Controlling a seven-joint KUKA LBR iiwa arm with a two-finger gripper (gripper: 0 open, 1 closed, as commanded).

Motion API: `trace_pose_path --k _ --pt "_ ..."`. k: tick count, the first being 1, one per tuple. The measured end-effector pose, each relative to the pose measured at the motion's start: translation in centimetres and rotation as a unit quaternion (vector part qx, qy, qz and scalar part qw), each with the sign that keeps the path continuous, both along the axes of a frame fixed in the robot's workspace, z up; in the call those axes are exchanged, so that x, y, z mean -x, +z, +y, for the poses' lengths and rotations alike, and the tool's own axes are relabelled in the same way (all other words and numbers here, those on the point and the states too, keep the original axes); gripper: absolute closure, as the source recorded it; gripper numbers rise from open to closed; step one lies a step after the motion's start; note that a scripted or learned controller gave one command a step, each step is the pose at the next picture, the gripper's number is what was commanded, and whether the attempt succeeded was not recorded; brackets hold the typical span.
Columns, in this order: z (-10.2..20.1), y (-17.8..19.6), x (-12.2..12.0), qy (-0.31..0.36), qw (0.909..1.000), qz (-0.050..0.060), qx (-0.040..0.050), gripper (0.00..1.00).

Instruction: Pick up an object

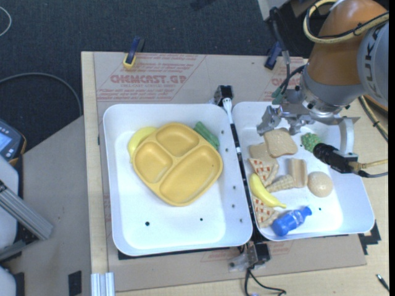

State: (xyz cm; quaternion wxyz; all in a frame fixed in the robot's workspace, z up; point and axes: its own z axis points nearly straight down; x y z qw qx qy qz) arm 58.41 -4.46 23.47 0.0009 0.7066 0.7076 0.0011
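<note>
Bins sit side by side on the bench, and reading from the left, the left bin [117,165] carries a yellow divided tray [177,170] lying upside down or tilted over a yellow piece and a green one [207,134] that peeks out at its upper right corner. Across the divider, the right bin [355,211] holds the crowded pile: a banana [263,192] lying along the bin's left wall with its long axis running from upper left to lower right, waffle pieces [264,169] beside it, a blue bottle [290,221] at the near edge, a slice of toast [280,143] toward the far end, a tan round bun [320,184] and a green broccoli-like bit [310,141] further right. The gripper [285,119] hangs at the bin's far end, directly above or just behind the toast, so that slice is the likeliest target and lies almost straight below the claw, slightly toward the camera. Whether the claw is spread or closed I cannot tell; its metal parts blur together, and nothing is visibly caught in it. Any descent here needs little sideways correction, though the waffles crowd the toast's near edge.
</note>
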Motion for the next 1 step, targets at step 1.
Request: trace_pose_path --k 1 --pt "-0.73 -2.08 0.34 -0.001 1.0 0.004 0.0 1.0"
